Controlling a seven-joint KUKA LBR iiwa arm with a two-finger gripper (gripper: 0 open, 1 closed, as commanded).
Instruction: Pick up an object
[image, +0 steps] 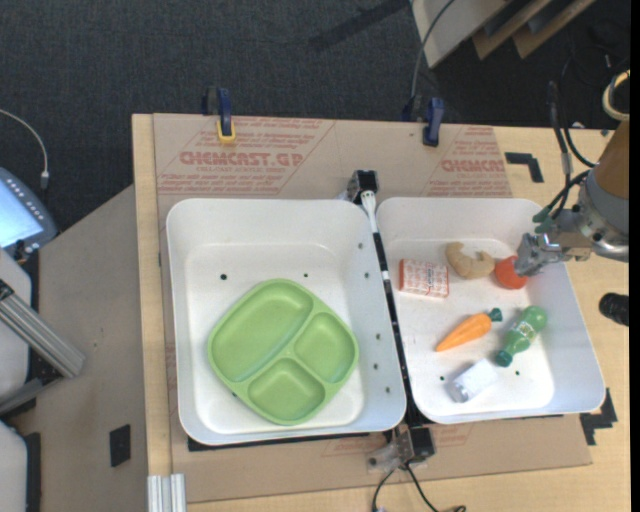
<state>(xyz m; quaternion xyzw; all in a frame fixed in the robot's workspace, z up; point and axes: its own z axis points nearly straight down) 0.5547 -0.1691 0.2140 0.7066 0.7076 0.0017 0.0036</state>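
**Gripper low at the right bin's far right side, beside a red object**

The left bin (190, 240) is a shallow white tray with rounded corners. A light green plastic divided plate (283, 350), smooth and three-sectioned, lies tilted toward its near right corner.

The right bin (575, 385), the same white tray, holds several small items. A pink and white box (424, 278) with a dotted print lies flat near the bin's left edge, toward the far side. Just right of it sits a tan, lumpy object (466, 261). Next comes a small red, rounded object (511, 274), close to the right edge. Nearer the middle, an orange toy carrot (464, 332) lies with its long axis slanted: the pointed tip aims at the near left, the green stem end at the far right. A green plastic bottle (519, 336) lies beside it on a similar slant, cap end toward the near left. A white and grey packet (470, 381) rests near the bin's near edge.

The gripper (531, 253) hangs just over the red object's right side; whether it is released or clenched cannot be told.
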